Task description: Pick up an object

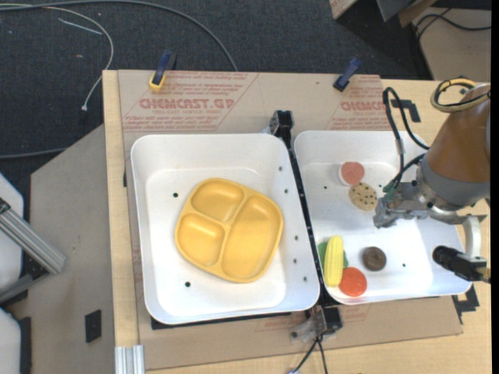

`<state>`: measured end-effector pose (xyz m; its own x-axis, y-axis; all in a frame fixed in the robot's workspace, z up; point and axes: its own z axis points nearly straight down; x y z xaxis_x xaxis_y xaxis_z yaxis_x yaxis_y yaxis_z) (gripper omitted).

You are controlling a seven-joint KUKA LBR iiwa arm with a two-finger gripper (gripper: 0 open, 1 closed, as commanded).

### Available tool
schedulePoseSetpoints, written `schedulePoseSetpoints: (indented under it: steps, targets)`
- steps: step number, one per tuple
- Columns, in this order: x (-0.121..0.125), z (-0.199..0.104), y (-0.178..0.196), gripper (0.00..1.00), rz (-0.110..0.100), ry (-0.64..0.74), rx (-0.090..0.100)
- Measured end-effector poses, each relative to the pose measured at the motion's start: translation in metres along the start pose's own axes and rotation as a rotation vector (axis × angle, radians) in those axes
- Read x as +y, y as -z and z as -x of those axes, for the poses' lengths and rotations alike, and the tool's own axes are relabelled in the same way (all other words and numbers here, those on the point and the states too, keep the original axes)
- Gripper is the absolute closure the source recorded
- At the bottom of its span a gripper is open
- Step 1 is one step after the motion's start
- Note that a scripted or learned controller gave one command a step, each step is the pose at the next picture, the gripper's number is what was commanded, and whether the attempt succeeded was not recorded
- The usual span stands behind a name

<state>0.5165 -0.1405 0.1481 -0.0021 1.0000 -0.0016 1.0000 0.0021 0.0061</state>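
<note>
Plastic toy food: looked light, rigid, slick.
Cookie (pixel 362 197): nearest end effector (pixel 385 216); flat, best pinched across edges.
End effector state: could not tell.

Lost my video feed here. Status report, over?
Gripper low over right bin, nothing seen held. Cookie beside it, untouched. Corn, tomato, brown piece lie apart. Nothing blocking.

We see the arm (pixel 460 158) as a rounded orange-brown band above a smooth grey wrist section. A black cable (pixel 396 127) loops along it toward ten o'clock, and a yellow-ringed loop (pixel 454 92) sits at its twelve o'clock. Below hangs a grey gripper (pixel 387 213).
</note>
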Motion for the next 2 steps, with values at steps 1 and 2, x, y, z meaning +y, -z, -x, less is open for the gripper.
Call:
schedulePoseSetpoints:
  steps: [1, 2]
  targets:
    - [0.003, -0.006, 0.045, 1.0, 0.0, 0.0, 0.0]
    - [0.01, -0.008, 0.108, 1.0, 0.002, 0.0, 0.0]
